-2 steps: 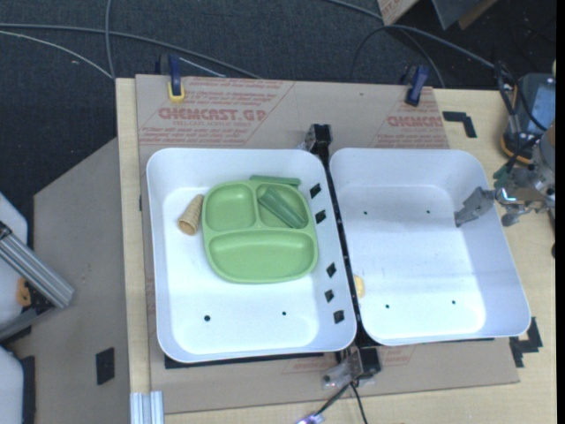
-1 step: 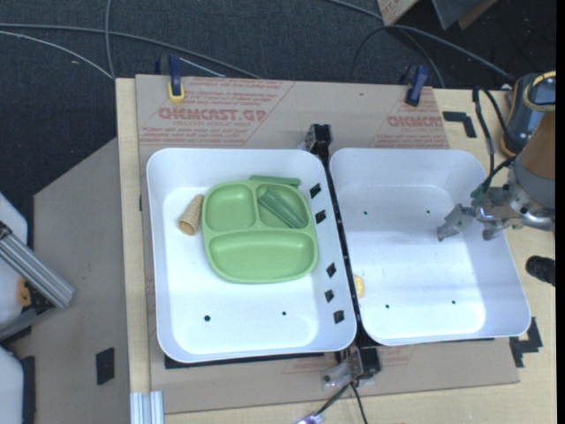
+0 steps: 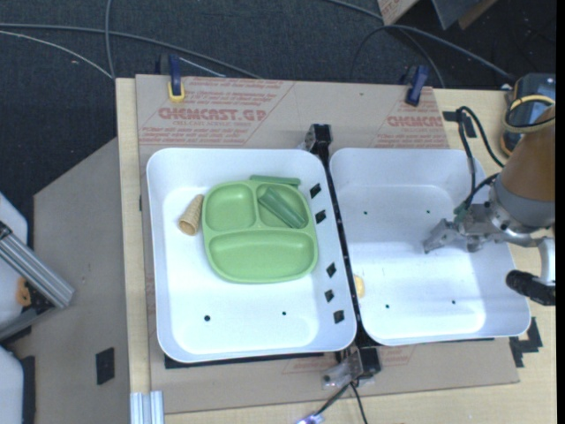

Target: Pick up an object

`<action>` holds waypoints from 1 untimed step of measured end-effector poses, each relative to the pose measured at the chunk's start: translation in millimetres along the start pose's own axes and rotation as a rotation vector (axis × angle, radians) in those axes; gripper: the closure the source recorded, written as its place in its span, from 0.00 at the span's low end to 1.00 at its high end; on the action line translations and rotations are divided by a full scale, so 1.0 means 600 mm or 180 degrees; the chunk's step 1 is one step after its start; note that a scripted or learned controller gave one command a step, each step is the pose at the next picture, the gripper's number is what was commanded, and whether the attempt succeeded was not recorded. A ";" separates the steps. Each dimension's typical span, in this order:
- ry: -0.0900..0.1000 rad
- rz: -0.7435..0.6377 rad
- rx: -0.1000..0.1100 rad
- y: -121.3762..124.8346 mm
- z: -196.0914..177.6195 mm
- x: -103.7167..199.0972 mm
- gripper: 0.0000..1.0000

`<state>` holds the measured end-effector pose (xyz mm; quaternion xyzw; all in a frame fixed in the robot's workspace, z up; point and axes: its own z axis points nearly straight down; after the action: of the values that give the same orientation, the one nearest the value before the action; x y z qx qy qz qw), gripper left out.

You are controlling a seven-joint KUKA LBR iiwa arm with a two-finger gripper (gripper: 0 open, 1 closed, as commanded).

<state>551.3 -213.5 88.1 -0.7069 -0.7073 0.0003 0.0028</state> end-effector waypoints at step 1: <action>-0.0006 0.0001 -0.0017 0.002 -0.023 -0.001 1.00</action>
<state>552.6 -214.2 102.1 -0.7071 -0.7072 -0.0009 0.0003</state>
